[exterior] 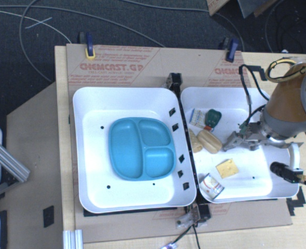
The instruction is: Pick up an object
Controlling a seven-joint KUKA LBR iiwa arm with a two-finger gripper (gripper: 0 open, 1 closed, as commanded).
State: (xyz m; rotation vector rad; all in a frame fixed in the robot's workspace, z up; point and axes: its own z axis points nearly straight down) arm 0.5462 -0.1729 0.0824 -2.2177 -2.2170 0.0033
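Observation:
The right bin (pixel 256 188) holds several small objects: a green item (pixel 213 118) beside a white packet (pixel 197 118), a tan rounded piece (pixel 211 141), a yellow block (pixel 226 168) and a small silver-and-white can (pixel 211 185) near the front left corner. My gripper (pixel 235 141) reaches in from the right and hangs low over the bin's middle, just right of the tan piece and above the yellow block. Nothing shows between its fingers.
The left bin (pixel 85 139) carries a blue divided plate (pixel 142 148). A black divider with clips (pixel 181 139) runs between the bins. The arm's orange band and grey wrist (pixel 288 108) stand over the right bin's right side. Cables loop behind the bench.

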